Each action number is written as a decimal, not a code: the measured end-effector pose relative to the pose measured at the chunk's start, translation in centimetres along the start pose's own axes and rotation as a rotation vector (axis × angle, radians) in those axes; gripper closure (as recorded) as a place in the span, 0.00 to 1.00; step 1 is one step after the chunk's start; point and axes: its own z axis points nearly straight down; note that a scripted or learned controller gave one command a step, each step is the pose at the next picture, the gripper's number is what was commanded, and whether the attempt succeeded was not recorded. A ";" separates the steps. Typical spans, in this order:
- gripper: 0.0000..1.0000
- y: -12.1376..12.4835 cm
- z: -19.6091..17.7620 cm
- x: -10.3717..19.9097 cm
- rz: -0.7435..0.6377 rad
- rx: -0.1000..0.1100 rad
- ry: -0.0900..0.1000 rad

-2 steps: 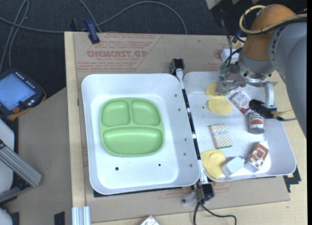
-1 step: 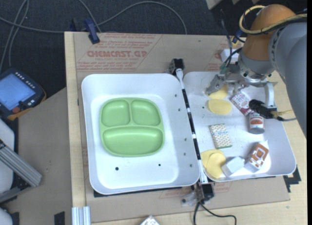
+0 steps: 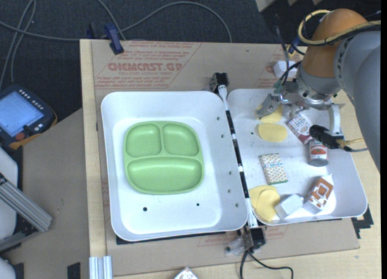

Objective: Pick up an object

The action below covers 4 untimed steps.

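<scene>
The arm's jaws hang low over the upper part of the right bin, at the upper right of the frame, just above a yellow piece. Whether the jaws stand wide or narrow cannot be told from here, and nothing is seen between them.

The things to choose from all lie in the right bin: the yellow piece just below the jaws, a small red-and-white packet and a small can to its right, a patterned card at the bin's middle, and lower down a second yellow piece, a grey block and an orange-and-white carton. The left bin holds a green divided tray.

The step in hand looks like the descent onto a target. To do it well, the arm should centre on one thing, likely the near yellow piece, come down straight, and keep clear of the packet and the bin wall before closing.
</scene>
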 end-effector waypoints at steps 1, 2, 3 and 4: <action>0.00 -0.1 -4.9 -3.3 0.001 0.000 -0.001; 0.00 -2.6 0.2 -6.9 0.000 0.005 0.003; 0.00 -5.2 0.1 -7.6 -0.004 0.001 0.009; 1.00 -5.4 -0.9 -8.0 -0.001 0.002 0.001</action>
